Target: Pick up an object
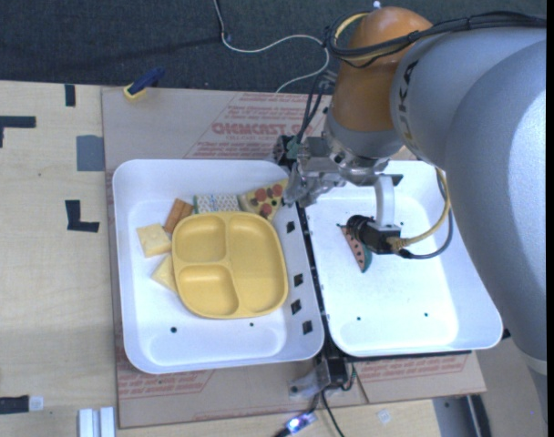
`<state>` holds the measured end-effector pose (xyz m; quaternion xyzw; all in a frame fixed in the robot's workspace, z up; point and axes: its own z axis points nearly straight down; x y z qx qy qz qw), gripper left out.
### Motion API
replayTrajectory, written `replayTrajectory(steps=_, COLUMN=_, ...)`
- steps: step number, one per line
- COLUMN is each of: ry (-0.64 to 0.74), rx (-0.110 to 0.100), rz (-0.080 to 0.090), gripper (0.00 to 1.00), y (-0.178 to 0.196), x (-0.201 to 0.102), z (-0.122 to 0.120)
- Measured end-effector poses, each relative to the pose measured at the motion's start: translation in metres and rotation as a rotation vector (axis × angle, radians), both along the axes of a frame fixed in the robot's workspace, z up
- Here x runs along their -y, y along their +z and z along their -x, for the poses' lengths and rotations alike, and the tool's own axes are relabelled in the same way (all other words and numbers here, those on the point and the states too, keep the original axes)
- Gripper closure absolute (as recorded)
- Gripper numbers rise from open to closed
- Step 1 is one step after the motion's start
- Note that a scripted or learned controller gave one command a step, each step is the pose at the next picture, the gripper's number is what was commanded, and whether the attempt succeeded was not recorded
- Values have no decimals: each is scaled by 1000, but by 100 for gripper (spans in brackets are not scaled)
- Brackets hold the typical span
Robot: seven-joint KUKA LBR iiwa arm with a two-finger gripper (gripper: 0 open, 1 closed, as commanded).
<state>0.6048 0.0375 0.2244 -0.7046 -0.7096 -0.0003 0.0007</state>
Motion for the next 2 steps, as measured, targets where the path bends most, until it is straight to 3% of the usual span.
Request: replayTrajectory(steps=2, ry=-6, rx=-1, rz=3, gripper=100, y=2, x=-22, z=-22)
